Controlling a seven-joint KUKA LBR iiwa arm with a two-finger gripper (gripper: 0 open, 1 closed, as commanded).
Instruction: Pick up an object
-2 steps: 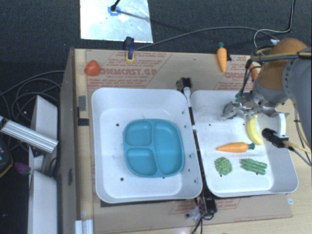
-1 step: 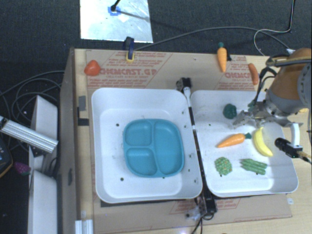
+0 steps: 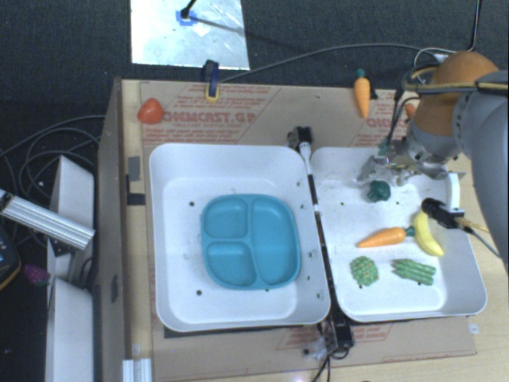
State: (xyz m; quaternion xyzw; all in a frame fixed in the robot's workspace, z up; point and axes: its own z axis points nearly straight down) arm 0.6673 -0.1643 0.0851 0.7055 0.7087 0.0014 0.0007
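Nearest the camera in the right bin (image 3: 465, 293) lie a broccoli (image 3: 365, 270) and green beans (image 3: 413, 270), then a carrot (image 3: 383, 236) and a banana (image 3: 427, 234). Farther back sits a dark green lump (image 3: 378, 189) — small, rounded, maybe a toy vegetable. It is probably the thing to pick up. It looks light and stiff, likely smooth plastic, so it may slip; gripping across its middle seems best. The tool (image 3: 387, 168) hangs just above and beside it — whether it is spread or pressed together, I cannot tell. The left bin (image 3: 171, 173) holds a blue plate (image 3: 250, 241).
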